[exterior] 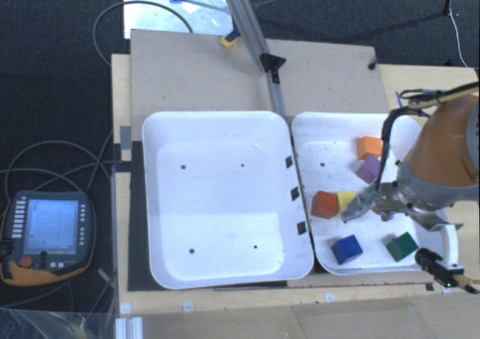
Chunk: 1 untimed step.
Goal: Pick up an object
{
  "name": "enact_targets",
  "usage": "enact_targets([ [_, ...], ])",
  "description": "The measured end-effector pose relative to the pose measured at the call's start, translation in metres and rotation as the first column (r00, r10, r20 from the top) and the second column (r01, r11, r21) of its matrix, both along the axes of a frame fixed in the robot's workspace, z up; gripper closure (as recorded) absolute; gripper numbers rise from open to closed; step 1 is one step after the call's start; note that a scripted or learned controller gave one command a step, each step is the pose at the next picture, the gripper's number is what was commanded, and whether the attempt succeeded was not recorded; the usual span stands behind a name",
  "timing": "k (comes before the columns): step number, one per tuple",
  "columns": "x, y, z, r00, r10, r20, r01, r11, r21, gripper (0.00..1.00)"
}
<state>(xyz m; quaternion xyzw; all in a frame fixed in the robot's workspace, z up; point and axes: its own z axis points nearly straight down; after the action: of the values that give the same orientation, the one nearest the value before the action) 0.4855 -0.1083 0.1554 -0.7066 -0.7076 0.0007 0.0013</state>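
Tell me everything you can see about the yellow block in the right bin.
The yellow block is a small, matte, solid-coloured cube. It sits flat on the floor of the right bin, near the middle, touching or nearly touching the red block on its left. The gripper is low at its right edge, partly covering it.

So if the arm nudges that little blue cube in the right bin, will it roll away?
Probably not. The small blue cube has flat faces and sits squarely on the right white bin's floor, so it would likely slide, not roll. It looks rigid, apparently holding its shape when squeezed. The smooth bin floor may let it skid.
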Motion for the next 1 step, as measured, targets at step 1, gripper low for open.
enact_targets([
  [1,0.0015,0.0060,-0.0604,1.000,0.001,-0.002,-0.001,1.000,0.001,0.00],
])
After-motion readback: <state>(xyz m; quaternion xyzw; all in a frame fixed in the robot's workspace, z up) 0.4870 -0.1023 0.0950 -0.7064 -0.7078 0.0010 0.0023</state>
